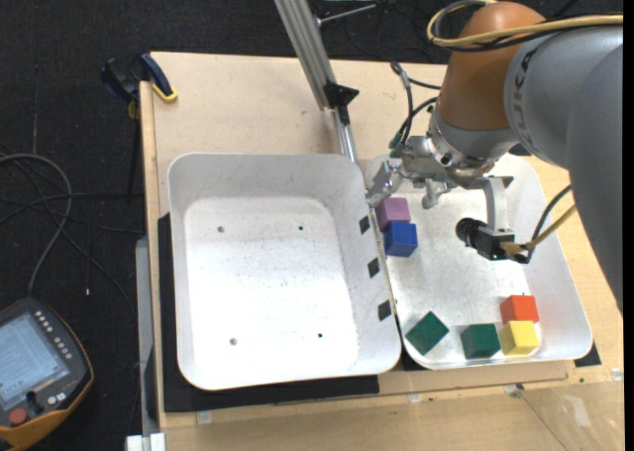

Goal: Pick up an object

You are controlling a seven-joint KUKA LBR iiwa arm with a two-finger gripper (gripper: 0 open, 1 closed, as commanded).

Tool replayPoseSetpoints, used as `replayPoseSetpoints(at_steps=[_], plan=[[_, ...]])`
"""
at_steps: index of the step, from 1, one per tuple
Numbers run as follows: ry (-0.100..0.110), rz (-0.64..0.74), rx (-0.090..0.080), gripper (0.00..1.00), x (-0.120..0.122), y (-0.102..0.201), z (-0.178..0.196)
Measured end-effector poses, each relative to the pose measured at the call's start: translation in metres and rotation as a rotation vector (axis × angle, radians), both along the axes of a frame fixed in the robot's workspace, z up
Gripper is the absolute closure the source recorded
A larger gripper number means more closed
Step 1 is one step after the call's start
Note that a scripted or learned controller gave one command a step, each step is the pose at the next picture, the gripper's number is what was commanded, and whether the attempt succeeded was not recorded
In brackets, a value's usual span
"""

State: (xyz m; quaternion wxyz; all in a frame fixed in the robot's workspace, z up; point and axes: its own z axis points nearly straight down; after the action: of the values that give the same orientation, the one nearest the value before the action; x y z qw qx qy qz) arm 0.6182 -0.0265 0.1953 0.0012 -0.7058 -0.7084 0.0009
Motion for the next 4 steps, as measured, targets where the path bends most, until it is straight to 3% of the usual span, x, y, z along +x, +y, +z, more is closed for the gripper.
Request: replayPoseSetpoints(at_steps=[1,2,3,4], plan=[[-0.007,-0.007,-0.003,0.00,0.044,-0.045,0.000],[-0.013,0.000,-0.001,0.00,0.061,-0.032,0.068],[0.005,-0.006,-0.001,0.00,0.031,-0.045,-0.004],[-0.003,0.003,0.001,0.00,0.035,0.004,0.000]])
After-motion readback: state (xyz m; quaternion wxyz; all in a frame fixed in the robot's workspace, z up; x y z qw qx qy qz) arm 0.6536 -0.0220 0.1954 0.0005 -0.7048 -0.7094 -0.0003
